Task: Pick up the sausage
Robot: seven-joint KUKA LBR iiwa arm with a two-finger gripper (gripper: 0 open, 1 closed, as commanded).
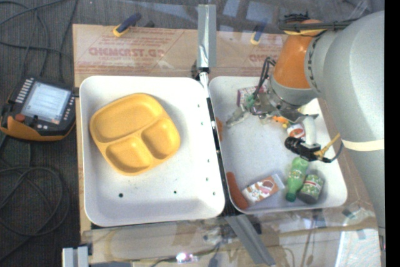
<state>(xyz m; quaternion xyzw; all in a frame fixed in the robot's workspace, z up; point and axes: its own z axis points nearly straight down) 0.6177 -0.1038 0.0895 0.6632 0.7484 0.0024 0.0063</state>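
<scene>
- Hanging over the far part of the right bin (pixel 259 150), the pincer (pixel 245 110) points down and to the left. I cannot tell if it is open or closed, or if it has hold of anything.
- Behind it is the big grey arm (pixel 356 90) with its orange band (pixel 292 67). The arm comes in from the right.
- A small packet (pixel 245 95) with green and red on it lies just beside the pincer, close to the far wall of the bin.
- A little red and white thing (pixel 297 131) lies near the arm, on the right side of the bin.
- The sausage (pixel 235 191) is red-brown. It lies in the near left corner of the right bin, by the left wall, well apart from the pincer.
- A red and white packet (pixel 262 189) lies just beside the sausage.
- A green bottle (pixel 297 177) and a dark jar (pixel 311 187) sit next to each other in the near right corner.
- The left bin (pixel 125 194) has a yellow plate (pixel 134 132) in it, with three parts.
- Both bins sit side by side on the brown tabletop (pixel 156 53).
- An orange and grey hand screen (pixel 40 108) lies on the dark floor to the left, with cables around it.
</scene>
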